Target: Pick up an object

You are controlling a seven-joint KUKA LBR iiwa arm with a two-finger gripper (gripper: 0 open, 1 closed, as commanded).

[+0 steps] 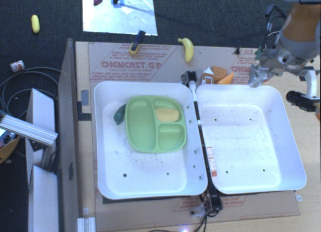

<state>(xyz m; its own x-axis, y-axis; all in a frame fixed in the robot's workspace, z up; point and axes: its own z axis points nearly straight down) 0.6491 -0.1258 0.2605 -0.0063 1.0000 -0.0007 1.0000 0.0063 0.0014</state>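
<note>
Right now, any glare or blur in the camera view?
Camera view: strong glare on the shiny sheet at top, washing out its surface; the arm at the right edge looks soft; both bins, left bin and right bin, evenly lit; green tray sharp.

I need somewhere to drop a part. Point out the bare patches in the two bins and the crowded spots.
The right bin has bare floor wall to wall. In the left bin, the strip in front of the green divided plate is free. Its middle is crowded: the plate, a yellow piece in one compartment, a dark green item tucked at its left edge.
</note>
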